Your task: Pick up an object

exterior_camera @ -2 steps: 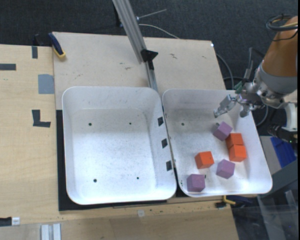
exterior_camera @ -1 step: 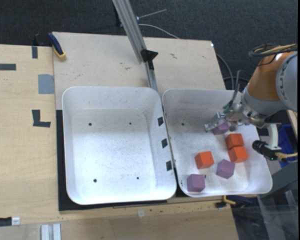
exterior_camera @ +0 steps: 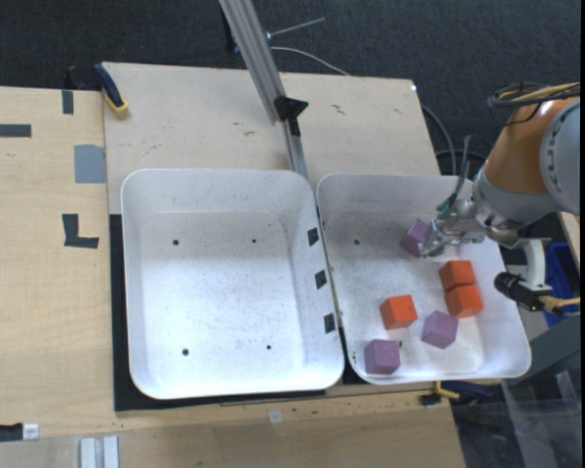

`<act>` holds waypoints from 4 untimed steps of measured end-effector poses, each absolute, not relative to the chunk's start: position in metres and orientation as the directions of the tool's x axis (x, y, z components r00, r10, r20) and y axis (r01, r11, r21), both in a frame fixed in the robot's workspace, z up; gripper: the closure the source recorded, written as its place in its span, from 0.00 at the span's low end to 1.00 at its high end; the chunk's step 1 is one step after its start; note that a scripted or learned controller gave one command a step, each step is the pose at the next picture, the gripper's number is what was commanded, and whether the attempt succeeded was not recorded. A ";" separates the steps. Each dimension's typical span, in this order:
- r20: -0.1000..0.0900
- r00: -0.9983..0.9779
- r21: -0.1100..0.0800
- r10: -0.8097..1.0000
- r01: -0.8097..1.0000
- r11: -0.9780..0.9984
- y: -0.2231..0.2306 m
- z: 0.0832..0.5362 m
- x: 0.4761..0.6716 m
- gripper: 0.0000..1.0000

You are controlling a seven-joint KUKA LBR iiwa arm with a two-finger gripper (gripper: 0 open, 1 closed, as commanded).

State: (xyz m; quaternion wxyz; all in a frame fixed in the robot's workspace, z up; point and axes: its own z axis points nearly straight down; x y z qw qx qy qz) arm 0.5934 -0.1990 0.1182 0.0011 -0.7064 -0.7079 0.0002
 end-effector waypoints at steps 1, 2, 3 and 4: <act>0.002 -0.002 -0.002 1.000 1.000 0.002 -0.199 0.118 0.593 0.00; 0.000 -0.001 -0.004 1.000 1.000 0.001 -0.202 0.090 0.571 0.00; 0.000 -0.007 0.003 1.000 1.000 0.007 -0.163 0.092 0.631 0.00; -0.001 -0.005 -0.003 1.000 1.000 0.005 -0.165 0.101 0.628 1.00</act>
